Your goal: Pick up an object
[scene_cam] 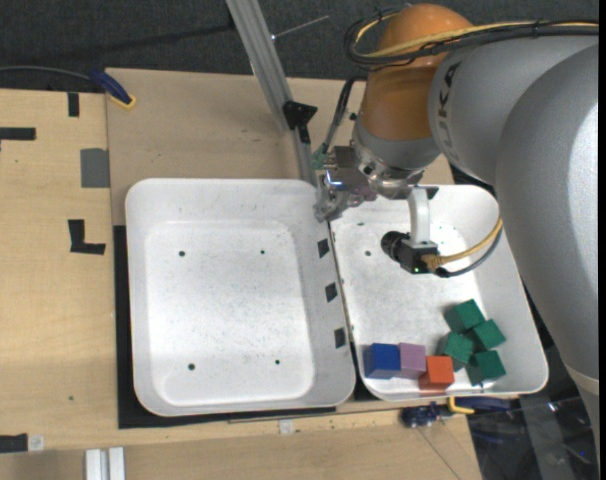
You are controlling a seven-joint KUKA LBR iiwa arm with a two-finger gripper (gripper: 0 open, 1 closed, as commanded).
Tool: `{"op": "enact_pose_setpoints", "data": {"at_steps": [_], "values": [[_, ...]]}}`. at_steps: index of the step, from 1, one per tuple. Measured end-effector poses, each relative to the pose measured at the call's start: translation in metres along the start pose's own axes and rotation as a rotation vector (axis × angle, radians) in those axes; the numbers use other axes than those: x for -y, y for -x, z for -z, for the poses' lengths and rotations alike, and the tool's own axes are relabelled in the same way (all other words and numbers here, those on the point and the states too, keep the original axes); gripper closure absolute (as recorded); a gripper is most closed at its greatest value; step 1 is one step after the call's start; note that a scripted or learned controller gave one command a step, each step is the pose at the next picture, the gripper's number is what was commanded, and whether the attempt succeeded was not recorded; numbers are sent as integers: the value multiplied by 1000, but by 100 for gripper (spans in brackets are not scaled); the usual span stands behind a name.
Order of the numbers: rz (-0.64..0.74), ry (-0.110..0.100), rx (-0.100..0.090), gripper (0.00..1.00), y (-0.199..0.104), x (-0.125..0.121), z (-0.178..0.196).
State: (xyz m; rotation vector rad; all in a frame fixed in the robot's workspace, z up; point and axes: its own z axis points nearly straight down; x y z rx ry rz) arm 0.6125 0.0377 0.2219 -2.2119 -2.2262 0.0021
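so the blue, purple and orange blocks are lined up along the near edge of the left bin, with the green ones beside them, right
Not quite: they sit in the right bin, not the left. The camera view shows the blue block, purple block and orange block lined up along its near edge, with the green blocks beside them.

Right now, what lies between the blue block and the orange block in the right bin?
In the camera view, a pale purple block sits between the blue block and the orange block, along the right bin's near edge.

Blue block (383, 358): lying at the right bin's near edge — pink block (412, 357) and orange block (439, 370) sitting beside it.
Green blocks (474, 341): clustering just right.
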Motion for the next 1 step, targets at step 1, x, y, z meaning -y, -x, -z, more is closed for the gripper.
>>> {"op": "enact_pose_setpoints", "data": {"at_steps": [1], "values": [[1, 3, -1, 100, -51, 15, 15]]}}
